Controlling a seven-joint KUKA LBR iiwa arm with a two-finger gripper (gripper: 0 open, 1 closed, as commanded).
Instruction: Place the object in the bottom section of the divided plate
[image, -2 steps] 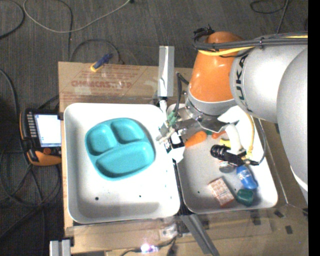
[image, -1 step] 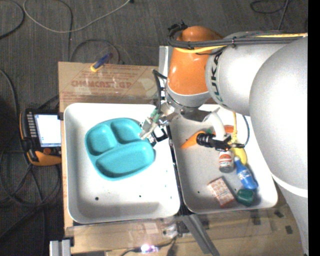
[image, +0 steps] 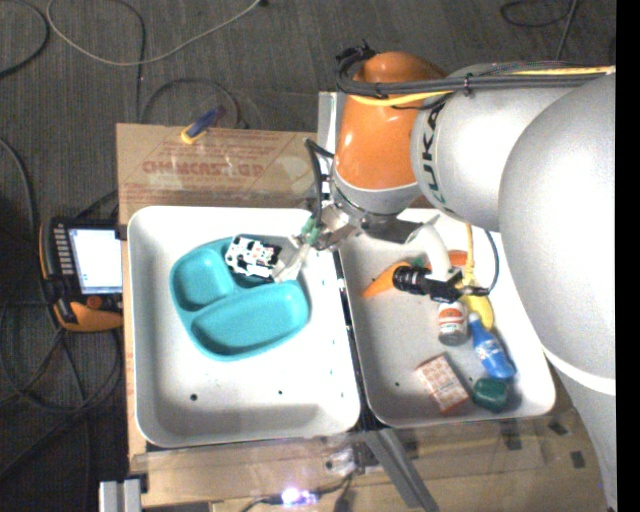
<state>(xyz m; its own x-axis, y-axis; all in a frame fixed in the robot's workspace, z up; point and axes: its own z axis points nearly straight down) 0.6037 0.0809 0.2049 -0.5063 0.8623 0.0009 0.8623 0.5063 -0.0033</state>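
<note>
In the left white bin (image: 160, 400), the black-and-white patterned object (image: 250, 256) lies in the teal divided plate's (image: 240, 295) upper right compartment, touching the hand (image: 296, 256), grip unreadable, so carrying to the bottom section seemingly remains.

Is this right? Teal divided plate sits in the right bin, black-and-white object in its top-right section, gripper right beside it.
Not quite: the teal divided plate sits in the left bin, not the right one, as the camera view shows. The rest holds: the black-and-white object is in its top-right section, and the gripper is right beside it.
</note>
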